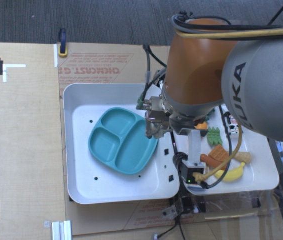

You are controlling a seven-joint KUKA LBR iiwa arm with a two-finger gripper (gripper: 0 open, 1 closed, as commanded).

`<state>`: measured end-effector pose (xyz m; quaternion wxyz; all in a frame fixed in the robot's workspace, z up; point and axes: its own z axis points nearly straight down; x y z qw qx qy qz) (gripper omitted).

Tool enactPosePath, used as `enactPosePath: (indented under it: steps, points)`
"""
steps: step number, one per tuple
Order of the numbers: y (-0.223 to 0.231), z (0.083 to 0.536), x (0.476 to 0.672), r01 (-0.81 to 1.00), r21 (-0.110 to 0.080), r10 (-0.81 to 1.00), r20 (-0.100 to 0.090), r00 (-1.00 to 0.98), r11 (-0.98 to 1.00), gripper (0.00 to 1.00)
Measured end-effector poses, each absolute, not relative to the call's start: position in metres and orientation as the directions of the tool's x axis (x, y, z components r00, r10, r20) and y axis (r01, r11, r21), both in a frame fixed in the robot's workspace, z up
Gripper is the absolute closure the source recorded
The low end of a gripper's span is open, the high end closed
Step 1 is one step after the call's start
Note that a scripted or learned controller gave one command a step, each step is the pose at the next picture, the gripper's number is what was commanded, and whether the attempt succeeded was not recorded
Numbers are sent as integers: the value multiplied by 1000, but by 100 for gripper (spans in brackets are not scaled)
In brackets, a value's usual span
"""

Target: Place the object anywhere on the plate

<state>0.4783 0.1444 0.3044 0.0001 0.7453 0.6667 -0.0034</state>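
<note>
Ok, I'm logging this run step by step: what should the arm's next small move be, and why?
Probably a short move toward the right bin. The toy food, a banana, a green piece and an orange piece, lies there, while the teal plate in the left bin carries nothing. The gripper sits over the plate's right edge, with no object visible at it.

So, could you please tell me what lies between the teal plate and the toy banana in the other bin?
In the camera view, the gripper hangs at the teal plate's right edge; beyond it come the bins' white walls, cables, then an orange toy beside the banana.
</note>
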Motion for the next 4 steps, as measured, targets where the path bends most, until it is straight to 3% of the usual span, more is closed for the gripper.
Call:
enactPosePath:
  steps: [1, 2, 3, 4]
  points:
    - [145, 305, 478, 994, -4, 994, -4, 112, -112, 0]
    - [144, 313, 480, 994, -6, 994, -8, 111, -111, 100]
    - [204, 234, 477, 981, -5, 981, -5, 193, -193, 100]
    - [188, 305, 479, 1000, 0, 1000, -3, -14, 14, 100]
